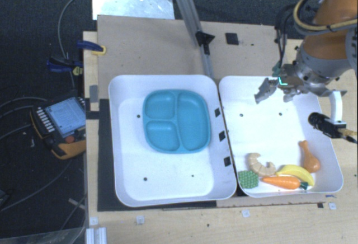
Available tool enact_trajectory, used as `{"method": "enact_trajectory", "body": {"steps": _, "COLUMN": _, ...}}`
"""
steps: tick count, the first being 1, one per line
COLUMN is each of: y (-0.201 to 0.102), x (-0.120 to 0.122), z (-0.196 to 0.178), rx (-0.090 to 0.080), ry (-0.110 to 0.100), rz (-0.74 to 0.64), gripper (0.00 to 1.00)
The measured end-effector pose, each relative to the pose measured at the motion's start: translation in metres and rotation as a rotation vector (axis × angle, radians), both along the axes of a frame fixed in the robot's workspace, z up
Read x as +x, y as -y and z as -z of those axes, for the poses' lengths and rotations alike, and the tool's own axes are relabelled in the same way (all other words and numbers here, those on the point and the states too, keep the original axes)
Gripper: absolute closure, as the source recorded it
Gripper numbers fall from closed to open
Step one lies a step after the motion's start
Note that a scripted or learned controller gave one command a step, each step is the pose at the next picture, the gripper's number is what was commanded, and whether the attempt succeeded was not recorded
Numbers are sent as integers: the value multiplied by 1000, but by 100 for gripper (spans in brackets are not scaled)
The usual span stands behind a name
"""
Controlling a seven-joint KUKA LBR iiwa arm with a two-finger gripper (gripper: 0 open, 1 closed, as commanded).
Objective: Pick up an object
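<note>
The gripper (pixel 275 90) hung above the upper part of the right bin (pixel 246 125), its fingers spread apart with nothing between them. The objects lay clustered along that bin's lower edge, well apart from the gripper — a green piece (pixel 248 179) at the lower-left corner, a beige piece (pixel 260 165) just beside it, a carrot (pixel 281 182) touching a banana (pixel 296 172), and an orange drumstick (pixel 309 157) toward the right wall. In the left bin (pixel 126 142) lay a blue divided plate (pixel 176 121).
</note>
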State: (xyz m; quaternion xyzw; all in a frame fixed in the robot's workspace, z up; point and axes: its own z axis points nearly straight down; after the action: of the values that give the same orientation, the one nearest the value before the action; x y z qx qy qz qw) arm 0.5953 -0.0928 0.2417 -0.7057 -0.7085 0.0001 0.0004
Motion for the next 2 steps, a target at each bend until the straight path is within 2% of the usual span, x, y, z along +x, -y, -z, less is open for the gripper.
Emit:
{"method": "enact_trajectory", "body": {"steps": 1, "y": 0, "x": 1, "z": -1, "rx": 0, "ry": 3, "rz": 0, "gripper": 0}}
{"method": "enact_trajectory", "body": {"steps": 2, "y": 5, "x": 8, "z": 56, "rx": -1, "ry": 0, "rz": 3, "gripper": 0}}
